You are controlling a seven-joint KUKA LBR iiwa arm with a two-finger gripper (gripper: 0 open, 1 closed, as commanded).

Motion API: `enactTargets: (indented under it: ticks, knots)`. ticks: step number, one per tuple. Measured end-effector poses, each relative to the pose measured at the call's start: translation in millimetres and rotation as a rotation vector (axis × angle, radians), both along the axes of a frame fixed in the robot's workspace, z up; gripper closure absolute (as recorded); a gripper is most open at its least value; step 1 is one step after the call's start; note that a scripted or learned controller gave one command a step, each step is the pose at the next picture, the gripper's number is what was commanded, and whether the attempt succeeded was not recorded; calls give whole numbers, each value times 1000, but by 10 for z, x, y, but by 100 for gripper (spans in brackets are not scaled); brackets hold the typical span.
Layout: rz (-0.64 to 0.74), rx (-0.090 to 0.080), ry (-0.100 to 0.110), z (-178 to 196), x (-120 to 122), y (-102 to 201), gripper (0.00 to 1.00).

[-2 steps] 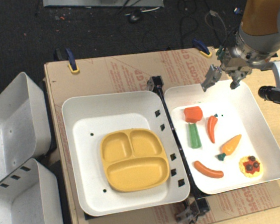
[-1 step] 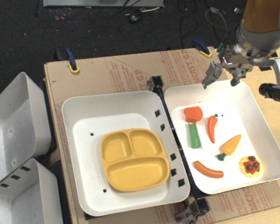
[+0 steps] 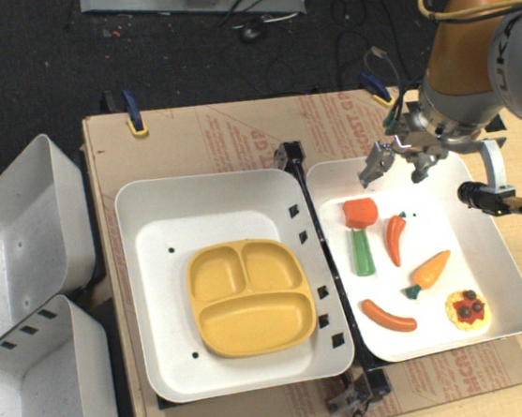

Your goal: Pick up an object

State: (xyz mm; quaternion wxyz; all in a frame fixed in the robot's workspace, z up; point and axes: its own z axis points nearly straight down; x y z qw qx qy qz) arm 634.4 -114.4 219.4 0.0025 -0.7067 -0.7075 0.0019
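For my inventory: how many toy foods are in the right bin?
6: red block, green stick, chili, carrot, sausage, pizza. None looks hidden.

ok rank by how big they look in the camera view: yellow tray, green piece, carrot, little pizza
1. yellow tray
2. green piece and carrot, too close to separate
3. little pizza, slightly smaller

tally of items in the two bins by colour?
Yellow: 2 - divided tray, pizza slice
Red: 2 - block, chili
Orange: 2 - carrot, sausage
Green: 1 - stick
Total: 7
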Motion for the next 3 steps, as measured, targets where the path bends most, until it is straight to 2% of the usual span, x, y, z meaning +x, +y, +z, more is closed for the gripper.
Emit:
enactTargets:
  ticks: [1,2,3]
  knots:
    - [-3,-1,-1,-596,-13,-83,0]
    - [2,0,-3,-1146,64,-18,0]
    - [0,-1,-8,-1011,73,-22,100]
